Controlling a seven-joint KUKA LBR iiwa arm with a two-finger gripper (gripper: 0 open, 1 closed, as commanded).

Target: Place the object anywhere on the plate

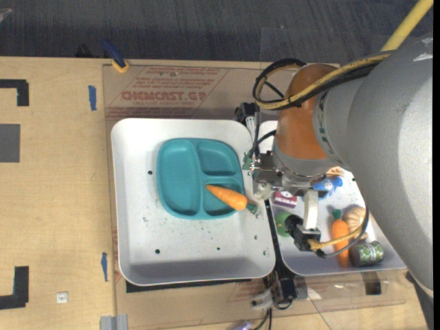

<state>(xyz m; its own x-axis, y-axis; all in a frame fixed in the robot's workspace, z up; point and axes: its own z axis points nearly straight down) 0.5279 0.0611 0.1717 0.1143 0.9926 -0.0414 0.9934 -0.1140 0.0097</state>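
Note:
A teal divided plate (189,174) lies in the left white bin (137,239). An orange carrot (227,196) rests across the plate's lower right compartment, its thick end over the plate's right rim and its tip pointing left. My gripper (253,185) hangs under the orange-banded wrist, at the left bin's right edge. It sits just right of the carrot's thick end and looks to be touching it. The wrist hides most of the gripper.
The right bin (344,270) holds several small items, among them an orange piece (339,231), a green can (366,254) and a purple-labelled item (284,199). Cables loop above the wrist. The grey arm covers the right side of the view.

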